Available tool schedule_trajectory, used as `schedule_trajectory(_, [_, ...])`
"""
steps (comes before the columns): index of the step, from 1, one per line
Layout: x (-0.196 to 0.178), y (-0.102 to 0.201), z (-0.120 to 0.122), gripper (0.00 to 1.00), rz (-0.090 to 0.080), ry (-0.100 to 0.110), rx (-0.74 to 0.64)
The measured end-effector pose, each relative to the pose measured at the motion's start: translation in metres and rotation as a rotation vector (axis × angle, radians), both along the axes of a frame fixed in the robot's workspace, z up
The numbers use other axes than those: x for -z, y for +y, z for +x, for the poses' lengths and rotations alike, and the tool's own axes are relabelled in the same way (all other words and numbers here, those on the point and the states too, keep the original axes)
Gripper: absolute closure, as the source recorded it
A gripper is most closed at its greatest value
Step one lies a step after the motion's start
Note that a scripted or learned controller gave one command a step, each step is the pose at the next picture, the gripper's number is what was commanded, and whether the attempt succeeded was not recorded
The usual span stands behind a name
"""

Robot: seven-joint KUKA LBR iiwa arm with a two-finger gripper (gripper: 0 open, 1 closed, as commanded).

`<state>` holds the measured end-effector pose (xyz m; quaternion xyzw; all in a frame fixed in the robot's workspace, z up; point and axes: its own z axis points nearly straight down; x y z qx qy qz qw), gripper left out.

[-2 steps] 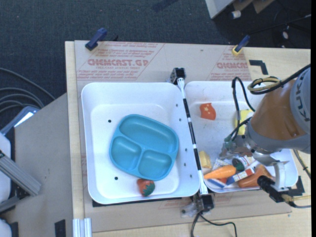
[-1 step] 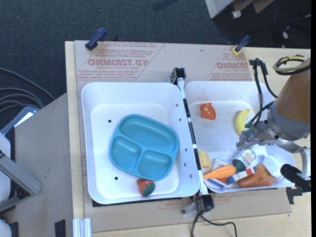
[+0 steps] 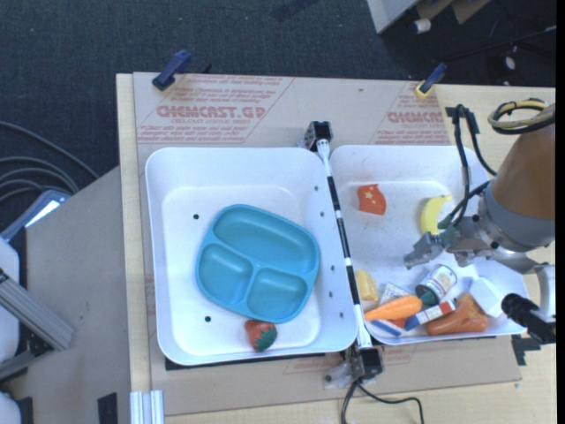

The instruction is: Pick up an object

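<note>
The right bin (image 3: 388, 162) holds several toy items. A red-orange block (image 3: 372, 200) lies near its back. A yellow banana-like piece (image 3: 433, 212) sits right of it. Along the front lie a small yellow piece (image 3: 365, 284), an orange carrot (image 3: 395, 308), a white bottle with a teal cap (image 3: 438, 283) and an orange-red piece (image 3: 461, 318). My gripper (image 3: 439, 251) hangs low over the right bin, just in front of the yellow piece and just above the white bottle. I see nothing lifted in it.
The left bin (image 3: 168, 193) holds a blue divided tray (image 3: 257, 261) and a red and green strawberry-like toy (image 3: 260, 334) at its front. A black divider rail (image 3: 336, 223) runs between the bins. Black cables (image 3: 466, 144) trail along the right bin's back right.
</note>
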<state>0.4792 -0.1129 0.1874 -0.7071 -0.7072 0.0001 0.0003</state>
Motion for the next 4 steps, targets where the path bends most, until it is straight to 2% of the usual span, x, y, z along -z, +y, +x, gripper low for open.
schedule_trajectory(1, [0.091, -0.024, 0.0, 0.0, -0.001, -0.002, 0.0])
schedule_trajectory(2, [0.103, -0.053, 0.048, 0.0, -0.001, -0.001, 0.0])
schedule_trajectory(3, [0.103, -0.079, 0.116, 0.0, -0.001, -0.001, -0.001])
schedule_trajectory(4, [0.093, -0.078, 0.116, 1.0, 0.0, -0.001, -0.003])
